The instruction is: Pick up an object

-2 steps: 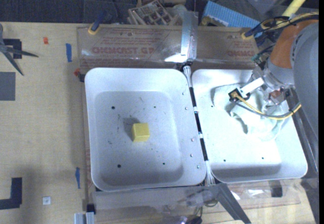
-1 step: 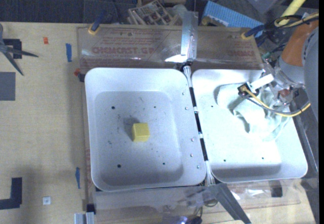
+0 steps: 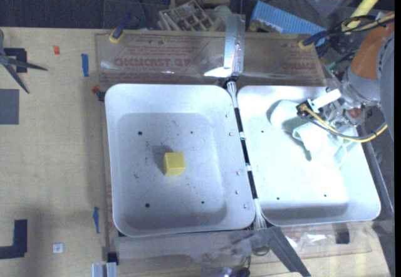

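My arm comes in from the right, grey with its orange band (image 3: 369, 59) above the wrist, and my gripper (image 3: 311, 138) hangs low over the right-hand shallow white plastic bin (image 3: 326, 197). It is pale against the pale bin floor, so it blurs into the white beneath it; I cannot tell how it is set, and I see nothing caught in it. A yellow cable (image 3: 341, 131) loops along my wrist just above the gripper, next to a small white block (image 3: 326, 99) on the wrist housing.

The thing I am meant to pick up, a small yellow cube (image 3: 175, 163) that looks like foam or plastic, sits in the other bin, the left-hand shallow white plastic bin (image 3: 125, 106). It rests on that bin's floor, a little left of the middle, apart from every wall and well apart from my gripper, with the ridge where the two bins meet lying between us. Dark specks and small round holes dot the floor around the cube.

Behind both bins stands a clear plastic sheet with red lettering (image 3: 156, 61). The bins rest on a light wooden bench (image 3: 50, 163), which carries strips of blue tape (image 3: 84, 64) at its left side.
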Action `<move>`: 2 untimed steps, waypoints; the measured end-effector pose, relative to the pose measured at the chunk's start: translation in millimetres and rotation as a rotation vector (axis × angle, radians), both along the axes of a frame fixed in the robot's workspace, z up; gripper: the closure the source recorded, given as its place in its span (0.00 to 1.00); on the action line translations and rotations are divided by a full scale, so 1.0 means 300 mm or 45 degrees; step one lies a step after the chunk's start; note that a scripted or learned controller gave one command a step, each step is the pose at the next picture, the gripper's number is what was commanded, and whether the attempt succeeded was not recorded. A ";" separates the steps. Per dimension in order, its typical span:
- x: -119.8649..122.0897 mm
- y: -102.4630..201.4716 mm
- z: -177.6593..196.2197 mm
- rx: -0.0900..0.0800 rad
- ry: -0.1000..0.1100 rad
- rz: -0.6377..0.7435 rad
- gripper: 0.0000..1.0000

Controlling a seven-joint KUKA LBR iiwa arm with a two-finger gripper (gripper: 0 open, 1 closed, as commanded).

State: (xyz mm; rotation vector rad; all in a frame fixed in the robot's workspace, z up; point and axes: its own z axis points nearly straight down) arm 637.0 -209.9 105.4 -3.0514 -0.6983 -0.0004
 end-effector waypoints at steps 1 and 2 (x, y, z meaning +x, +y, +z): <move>-0.127 -0.046 0.185 -0.011 0.004 -0.317 1.00; -0.084 -0.046 0.535 -0.014 -0.001 -0.073 1.00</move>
